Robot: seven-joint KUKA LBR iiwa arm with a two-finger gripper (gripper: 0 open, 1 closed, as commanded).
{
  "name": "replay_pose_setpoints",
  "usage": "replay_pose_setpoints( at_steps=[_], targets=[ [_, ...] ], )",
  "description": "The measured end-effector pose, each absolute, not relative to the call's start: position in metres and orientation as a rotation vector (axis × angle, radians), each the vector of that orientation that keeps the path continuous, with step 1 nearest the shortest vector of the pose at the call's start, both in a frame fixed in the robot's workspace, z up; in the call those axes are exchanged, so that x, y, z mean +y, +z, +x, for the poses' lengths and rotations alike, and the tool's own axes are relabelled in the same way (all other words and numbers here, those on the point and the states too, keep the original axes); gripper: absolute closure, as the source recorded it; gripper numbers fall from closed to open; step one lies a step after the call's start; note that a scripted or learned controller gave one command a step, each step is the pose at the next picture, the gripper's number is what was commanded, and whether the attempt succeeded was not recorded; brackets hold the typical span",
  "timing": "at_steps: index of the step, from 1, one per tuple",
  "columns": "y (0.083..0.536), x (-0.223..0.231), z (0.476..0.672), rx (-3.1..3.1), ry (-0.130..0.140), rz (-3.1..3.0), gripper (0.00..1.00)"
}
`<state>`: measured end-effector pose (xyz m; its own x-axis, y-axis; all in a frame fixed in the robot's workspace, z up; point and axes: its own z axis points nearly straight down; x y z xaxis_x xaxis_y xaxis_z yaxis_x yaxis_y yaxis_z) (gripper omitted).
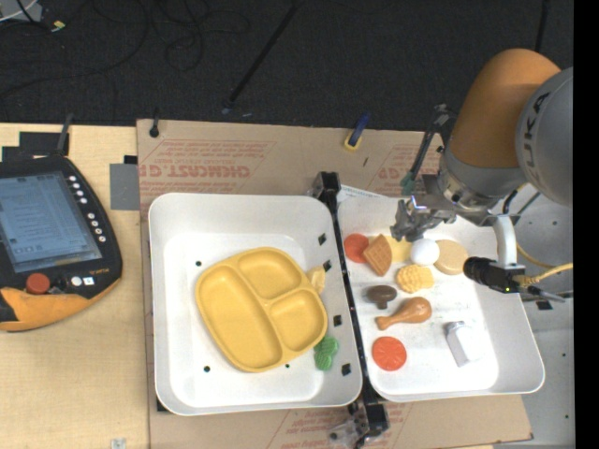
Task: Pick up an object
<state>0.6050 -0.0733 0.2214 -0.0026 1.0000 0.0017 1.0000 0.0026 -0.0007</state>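
The right bin (pixel 510 368) holds several toy foods: a red tomato piece (pixel 356 246), an orange waffle wedge (pixel 379 254), a white egg (pixel 425 252), a tan round biscuit (pixel 451 256), yellow corn (pixel 415 277), a brown mushroom (pixel 381 296), a chicken drumstick (pixel 404 314), a red slice (pixel 389 353) and a grey block (pixel 458 341). My gripper (pixel 412 221) hangs over the far part of this bin, just above and beyond the egg and the waffle wedge. Nothing shows between its fingers.
The left bin (pixel 178 241) holds a yellow divided plate (pixel 257 307) and a green toy (pixel 326 354) by the plate's near right edge. A tablet pendant (pixel 51 237) lies on the bench at far left. A black divider (pixel 342 279) runs between the bins.
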Motion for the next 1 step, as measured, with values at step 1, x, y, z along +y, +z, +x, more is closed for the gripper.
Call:
replay_pose_setpoints(
  at_steps=[1],
  targets=[
    [0.2223, -0.0357, 0.6257, -2.224, -0.002, -2.217, 1.0]
  ],
)
